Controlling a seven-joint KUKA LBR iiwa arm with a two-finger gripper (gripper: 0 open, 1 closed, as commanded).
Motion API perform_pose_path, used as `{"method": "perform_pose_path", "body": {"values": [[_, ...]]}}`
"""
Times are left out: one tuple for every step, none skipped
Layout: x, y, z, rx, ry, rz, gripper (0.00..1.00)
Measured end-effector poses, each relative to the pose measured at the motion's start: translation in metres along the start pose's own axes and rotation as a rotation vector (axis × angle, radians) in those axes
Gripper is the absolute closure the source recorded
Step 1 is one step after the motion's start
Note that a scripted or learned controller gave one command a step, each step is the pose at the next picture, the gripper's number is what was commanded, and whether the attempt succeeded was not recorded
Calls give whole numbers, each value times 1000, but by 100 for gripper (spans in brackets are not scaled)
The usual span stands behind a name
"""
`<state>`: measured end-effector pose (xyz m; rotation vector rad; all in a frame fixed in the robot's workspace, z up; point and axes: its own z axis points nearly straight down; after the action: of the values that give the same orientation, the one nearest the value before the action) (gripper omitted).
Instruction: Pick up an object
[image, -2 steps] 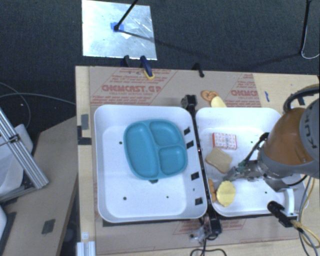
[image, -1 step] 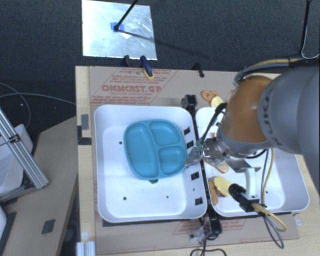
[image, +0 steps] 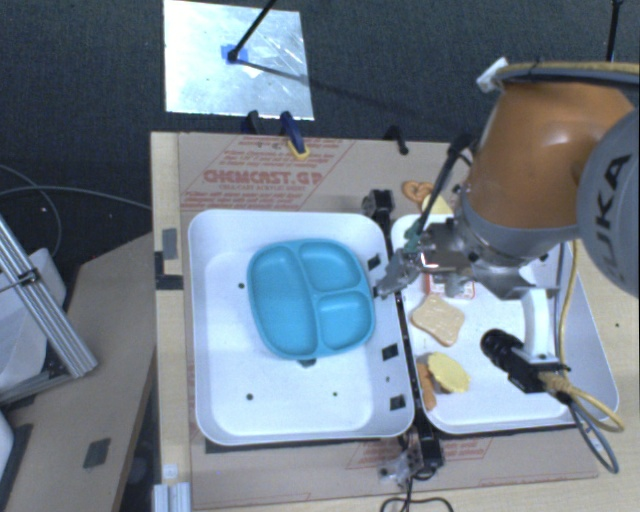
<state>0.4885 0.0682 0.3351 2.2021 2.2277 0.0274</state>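
Note:
A slice of toast (image: 438, 320) lies in the right bin (image: 500, 410), near its left wall. Just in front of it sit a yellow food piece (image: 448, 373) and a thin brown piece (image: 426, 385). My gripper (image: 398, 277) hangs low over the divider between the two bins, up and to the left of the toast. I see nothing held in it. The arm's bulk hides the back of the right bin.
A blue divided plate (image: 308, 298) fills the middle of the left bin (image: 225, 400). A small red-and-white thing (image: 457, 288) peeks out under the wrist. A pretzel-shaped item (image: 415, 190) lies on the cardboard behind the right bin.

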Motion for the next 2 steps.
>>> {"method": "perform_pose_path", "body": {"values": [[55, 13, -37, 12, -2, 2, 0], [52, 13, -46, 12, -5, 1, 100]]}}
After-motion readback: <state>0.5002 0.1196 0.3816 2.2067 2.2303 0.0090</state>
